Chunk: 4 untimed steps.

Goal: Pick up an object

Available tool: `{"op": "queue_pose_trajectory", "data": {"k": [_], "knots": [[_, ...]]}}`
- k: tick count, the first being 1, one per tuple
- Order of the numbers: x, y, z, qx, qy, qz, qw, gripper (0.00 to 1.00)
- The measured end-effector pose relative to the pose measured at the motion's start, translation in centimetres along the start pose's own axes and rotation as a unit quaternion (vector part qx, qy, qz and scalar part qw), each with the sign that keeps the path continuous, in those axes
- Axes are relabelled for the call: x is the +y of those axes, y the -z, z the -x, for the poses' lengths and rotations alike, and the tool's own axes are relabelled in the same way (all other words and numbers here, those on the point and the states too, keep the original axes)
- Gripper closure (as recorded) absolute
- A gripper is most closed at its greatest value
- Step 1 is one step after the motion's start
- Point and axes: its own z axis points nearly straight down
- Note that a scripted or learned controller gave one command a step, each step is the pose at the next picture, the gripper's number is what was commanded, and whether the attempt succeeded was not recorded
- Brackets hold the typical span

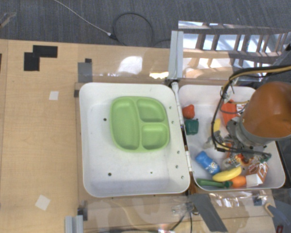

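Pale wooden surface [34, 144], grey carpet [77, 8] at twelve o'clock. Yellow banana [227, 174] at six o'clock of right bin [279, 174]. Pincer [233, 147] state unclear.

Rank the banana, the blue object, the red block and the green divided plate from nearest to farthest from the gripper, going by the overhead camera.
Measured from the gripper, low in the right bin:
1. Banana, just below it near the bin's front edge.
2. Blue object, to its left in the same bin.
3. Red block, at the bin's upper left.
4. Green divided plate, over in the left bin.
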Motion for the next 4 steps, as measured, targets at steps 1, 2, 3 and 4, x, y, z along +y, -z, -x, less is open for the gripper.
{"op": "queue_pose_trajectory", "data": {"k": [1,2,3,4], "knots": [[-0.7,-0.5,6.8,0.009,-0.059,0.003,0.9982,0.00],[-11.6,2.8,12.5,0.011,-0.078,0.004,0.9968,0.00],[-7.8,-0.9,9.0,0.012,-0.103,0.006,0.9946,0.00],[-4.8,-0.8,9.1,0.011,-0.136,0.005,0.9906,0.00]]}}
